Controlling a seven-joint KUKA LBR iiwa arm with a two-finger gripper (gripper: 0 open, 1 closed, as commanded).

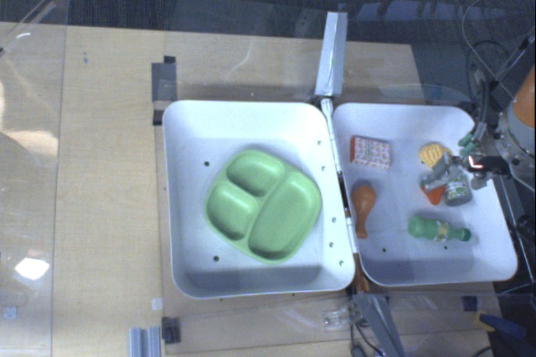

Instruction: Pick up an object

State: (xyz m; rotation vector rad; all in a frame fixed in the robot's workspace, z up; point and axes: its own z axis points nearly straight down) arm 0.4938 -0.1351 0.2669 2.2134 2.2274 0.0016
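While the arm reaches in from your right, its pincer (444,179) sits low in the right bin (394,259), over a small orange object (433,196); you cannot tell its opening. Nearby lie a yellow piece (431,153), green bottle (437,230), brown drumstick (363,204) and red-and-white packet (370,152). A green divided tray (264,204) fills the left bin (188,179).

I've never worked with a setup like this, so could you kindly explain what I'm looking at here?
One camera looks down at a slant on a bench with two white bins. The left bin holds a green divided tray. The right bin holds a small red-and-white packet, a brown drumstick-shaped toy, a green bottle and a yellow item. The robot arm reaches in from the right; its gripper sits low over a small orange piece. Whether it holds anything is unclear.
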